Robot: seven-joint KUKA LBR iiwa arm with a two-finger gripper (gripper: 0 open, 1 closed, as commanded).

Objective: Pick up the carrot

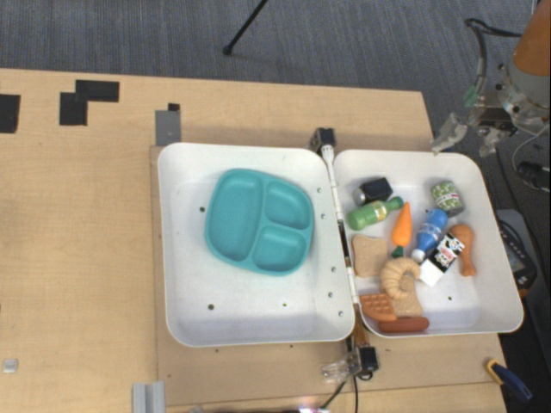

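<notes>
carrot (402, 224) in right bin (491, 200) — teal tray (258, 220) in left bin (181, 231)

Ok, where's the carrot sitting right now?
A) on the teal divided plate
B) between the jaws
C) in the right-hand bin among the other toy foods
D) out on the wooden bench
C: the carrot lies in the right bin, next to the blue bottle, while the teal divided plate sits in the left bin and the gripper is up past the right bin's far edge.
</notes>
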